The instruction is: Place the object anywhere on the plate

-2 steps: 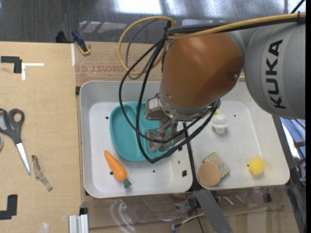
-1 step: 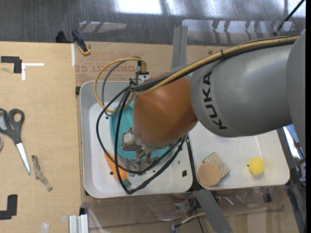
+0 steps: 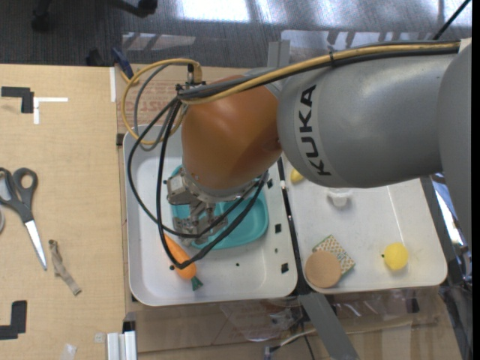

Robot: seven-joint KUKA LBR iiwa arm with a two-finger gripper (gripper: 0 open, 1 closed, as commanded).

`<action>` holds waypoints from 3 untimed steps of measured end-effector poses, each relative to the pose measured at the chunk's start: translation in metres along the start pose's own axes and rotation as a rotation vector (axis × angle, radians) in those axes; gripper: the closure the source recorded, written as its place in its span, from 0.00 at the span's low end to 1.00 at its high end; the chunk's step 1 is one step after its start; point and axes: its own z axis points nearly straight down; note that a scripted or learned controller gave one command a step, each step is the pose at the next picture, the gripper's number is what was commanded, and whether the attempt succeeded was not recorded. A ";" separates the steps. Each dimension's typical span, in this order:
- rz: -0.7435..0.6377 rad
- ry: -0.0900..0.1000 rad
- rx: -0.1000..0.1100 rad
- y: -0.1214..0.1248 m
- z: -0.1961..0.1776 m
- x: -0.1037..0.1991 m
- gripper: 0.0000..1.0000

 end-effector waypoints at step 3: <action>-0.079 0.002 -0.001 0.039 -0.072 0.046 1.00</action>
